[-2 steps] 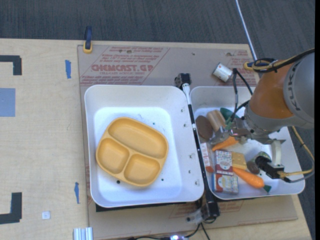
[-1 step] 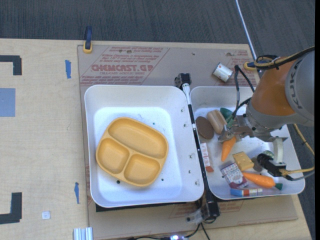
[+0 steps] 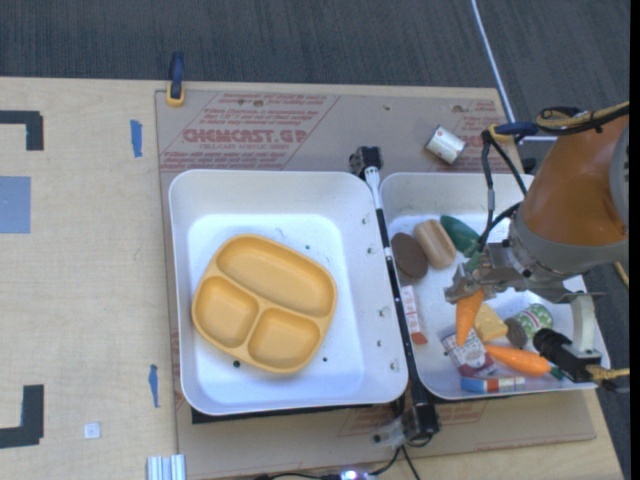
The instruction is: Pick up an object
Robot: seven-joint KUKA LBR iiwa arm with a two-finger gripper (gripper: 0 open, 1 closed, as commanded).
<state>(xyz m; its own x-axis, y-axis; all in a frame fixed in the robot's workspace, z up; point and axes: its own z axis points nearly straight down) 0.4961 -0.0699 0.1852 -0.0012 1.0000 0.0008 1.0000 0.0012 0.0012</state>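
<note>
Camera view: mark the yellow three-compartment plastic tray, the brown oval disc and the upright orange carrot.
yellow three-compartment plastic tray [image 3: 263, 302], camera view, central divider ridge.
brown oval disc [image 3: 409, 255], camera view, middle of its face.
upright orange carrot [image 3: 466, 317], camera view, mid-body.

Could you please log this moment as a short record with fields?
left bin: holds a yellow divided plate
right bin: holds a pile of toy food, including two carrots, a brown piece and a green piece
arm: reaching in over the right bin
hand: low over the pile, by the upper carrot
</note>
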